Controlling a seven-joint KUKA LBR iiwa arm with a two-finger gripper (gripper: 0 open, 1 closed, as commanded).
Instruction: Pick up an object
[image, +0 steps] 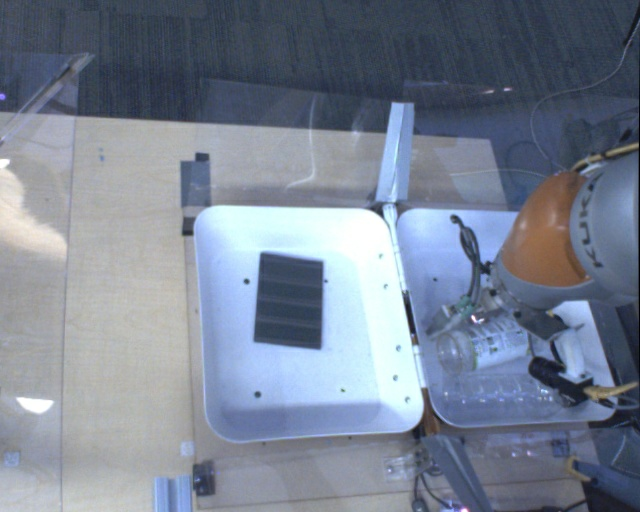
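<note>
In the right bin (432, 236) at the worktop's (110, 320) right edge, the end effector (468, 314) touched 1 clear bottle (487, 349); spread or pressed together, I couldn't tell. Probably the grasping step; next needed a secure pinch.

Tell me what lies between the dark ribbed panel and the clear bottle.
The camera view shows only bare left bin floor and the rims where it meets the right bin.

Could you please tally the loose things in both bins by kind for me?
Dark ribbed rectangular panel: 1
Clear plastic bottle: 1
Total: 2
A faint clear shape below the bottle is too unclear to count.
</note>
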